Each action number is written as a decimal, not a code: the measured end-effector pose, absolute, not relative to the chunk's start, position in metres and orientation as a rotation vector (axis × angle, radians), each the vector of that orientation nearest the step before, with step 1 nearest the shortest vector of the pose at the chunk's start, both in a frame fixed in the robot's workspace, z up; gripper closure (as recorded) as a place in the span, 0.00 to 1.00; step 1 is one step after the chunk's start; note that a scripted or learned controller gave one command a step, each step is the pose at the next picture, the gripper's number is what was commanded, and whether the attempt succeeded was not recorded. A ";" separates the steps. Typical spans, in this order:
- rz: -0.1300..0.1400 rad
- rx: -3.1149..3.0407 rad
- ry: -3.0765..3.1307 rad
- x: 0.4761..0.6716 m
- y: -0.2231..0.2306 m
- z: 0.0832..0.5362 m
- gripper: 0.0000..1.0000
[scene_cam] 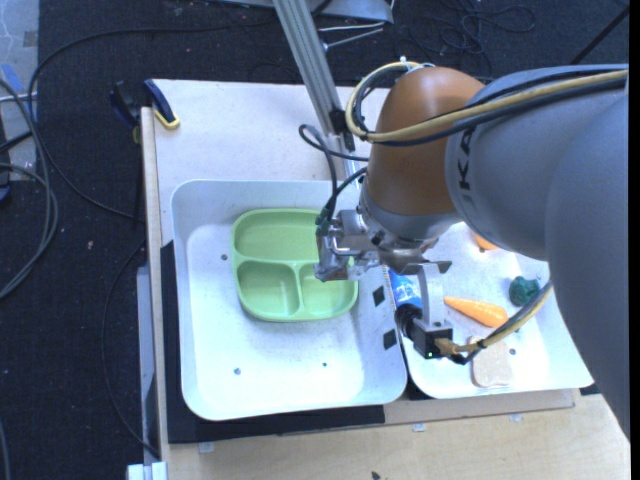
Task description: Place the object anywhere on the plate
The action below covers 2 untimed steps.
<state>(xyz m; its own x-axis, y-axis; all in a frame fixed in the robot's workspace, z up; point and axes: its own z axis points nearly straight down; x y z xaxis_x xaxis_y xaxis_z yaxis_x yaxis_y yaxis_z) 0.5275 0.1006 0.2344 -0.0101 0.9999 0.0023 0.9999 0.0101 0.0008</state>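
Observation:
A light green divided plate [285,265] lies in the left bin [270,368], toward its back right. My gripper [388,271] hangs under the orange wrist, over the wall between the two bins and just off the plate's right rim. A small blue-and-white thing [405,291] shows right below the gripper, but whether it is held is unclear. An orange carrot-like piece [475,311] lies in the right bin [540,368], to the gripper's right.
The right bin also holds a dark green lump [525,290], a tan flat piece [492,368] near the front, and an orange bit [483,241] half hidden by the arm. The arm covers much of that bin's back.

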 end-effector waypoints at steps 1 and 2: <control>-0.001 -2.209 -2.232 0.506 0.151 0.242 1.00; 0.000 -2.211 -2.231 0.496 0.199 0.242 1.00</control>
<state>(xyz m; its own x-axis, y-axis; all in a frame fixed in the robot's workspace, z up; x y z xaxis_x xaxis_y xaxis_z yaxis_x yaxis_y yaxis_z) 0.4960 0.1990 0.2417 -0.0090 1.0000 0.0009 1.0000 0.0090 -0.0006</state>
